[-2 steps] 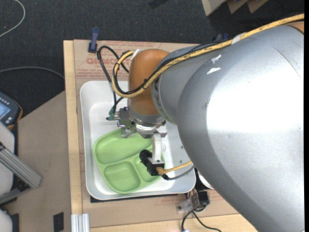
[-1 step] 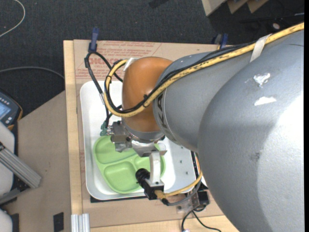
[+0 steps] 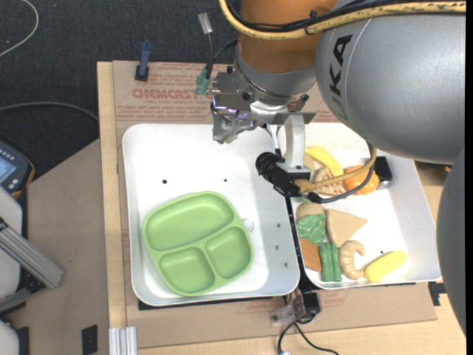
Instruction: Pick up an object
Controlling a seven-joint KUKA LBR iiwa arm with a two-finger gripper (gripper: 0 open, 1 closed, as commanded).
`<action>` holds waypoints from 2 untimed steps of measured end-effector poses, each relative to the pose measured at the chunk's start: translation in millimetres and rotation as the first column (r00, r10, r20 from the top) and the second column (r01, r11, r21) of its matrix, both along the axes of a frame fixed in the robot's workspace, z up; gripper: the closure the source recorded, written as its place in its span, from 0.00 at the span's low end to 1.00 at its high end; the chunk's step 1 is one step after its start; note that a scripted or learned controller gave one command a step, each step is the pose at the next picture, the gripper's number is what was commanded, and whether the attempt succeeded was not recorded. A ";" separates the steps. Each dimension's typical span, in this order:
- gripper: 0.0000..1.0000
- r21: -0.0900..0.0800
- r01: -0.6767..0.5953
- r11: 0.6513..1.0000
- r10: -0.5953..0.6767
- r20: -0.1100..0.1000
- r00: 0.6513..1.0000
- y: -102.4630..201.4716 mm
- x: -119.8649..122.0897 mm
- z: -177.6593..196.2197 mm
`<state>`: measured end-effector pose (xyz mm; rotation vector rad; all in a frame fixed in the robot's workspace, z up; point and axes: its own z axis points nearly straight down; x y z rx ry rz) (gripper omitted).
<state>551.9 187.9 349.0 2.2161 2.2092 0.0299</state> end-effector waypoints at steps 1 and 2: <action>1.00 -0.005 -0.006 1.000 0.006 -0.021 1.000 38.4 70.8 -113.1; 1.00 -0.006 -0.003 1.000 0.003 -0.028 1.000 36.3 33.3 -125.5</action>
